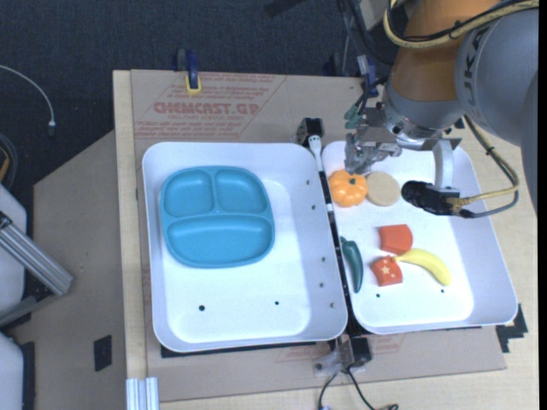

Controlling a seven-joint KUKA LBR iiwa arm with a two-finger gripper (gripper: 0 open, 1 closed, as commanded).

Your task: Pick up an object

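My gripper (359,166) hangs low over the back left part of the right bin (487,272), right above a small orange pumpkin (347,189). Its fingertips reach down to the pumpkin's top, and nothing shows between them. A tan round disc (384,190) lies just right of the pumpkin. Nearer the front lie a red block (395,237), a red pepper piece (386,271), a yellow banana (430,265) and a dark green pepper (351,263) along the bin's left wall.
The left bin (291,306) holds a blue divided plate (218,215). A brown cardboard sheet (205,101) lies under both bins, with a clamp at its back edge. The arm's grey and orange body looms over the back right.
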